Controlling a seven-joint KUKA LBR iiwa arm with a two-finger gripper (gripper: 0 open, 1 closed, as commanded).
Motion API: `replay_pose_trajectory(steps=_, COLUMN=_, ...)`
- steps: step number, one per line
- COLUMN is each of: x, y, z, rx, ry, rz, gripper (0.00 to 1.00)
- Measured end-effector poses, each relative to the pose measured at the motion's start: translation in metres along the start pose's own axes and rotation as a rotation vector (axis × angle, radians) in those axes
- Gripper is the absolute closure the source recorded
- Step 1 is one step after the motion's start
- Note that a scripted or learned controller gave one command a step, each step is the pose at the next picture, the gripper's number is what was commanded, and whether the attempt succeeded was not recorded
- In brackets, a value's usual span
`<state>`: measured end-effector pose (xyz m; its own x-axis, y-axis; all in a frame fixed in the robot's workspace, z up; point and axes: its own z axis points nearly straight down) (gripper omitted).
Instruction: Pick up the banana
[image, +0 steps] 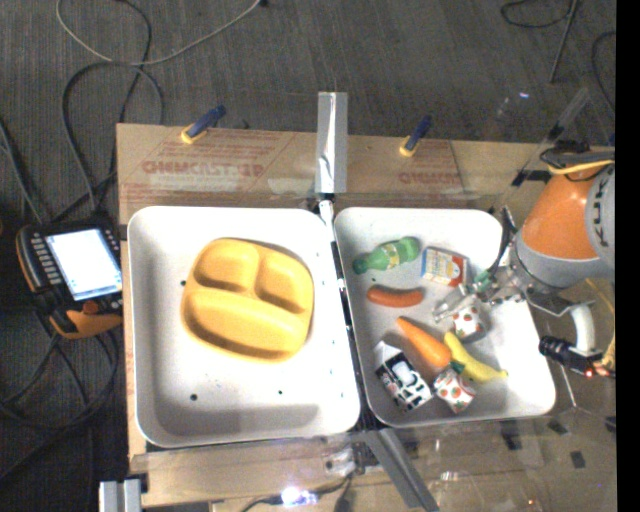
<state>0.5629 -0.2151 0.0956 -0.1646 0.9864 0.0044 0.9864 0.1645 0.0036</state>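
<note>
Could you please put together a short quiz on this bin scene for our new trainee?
1. True or false: the banana lies in the left bin.
2. Which item lies right beside the banana on its left? A) the carrot B) the green bottle C) the yellow tray
3. Fill in: the arm's hand is over the ____ bin.

Key
1. False; it lies in the right bin, near the front.
2. A.
3. Right; the hand is just behind the banana, and nothing can be seen held in it.
</note>
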Motion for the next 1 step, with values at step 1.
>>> replay_pose_trajectory(steps=1, x=0.0099, y=-0.0687, z=0.0018, rx=-0.018, ry=-0.005, rz=-0.070, gripper=0.00)
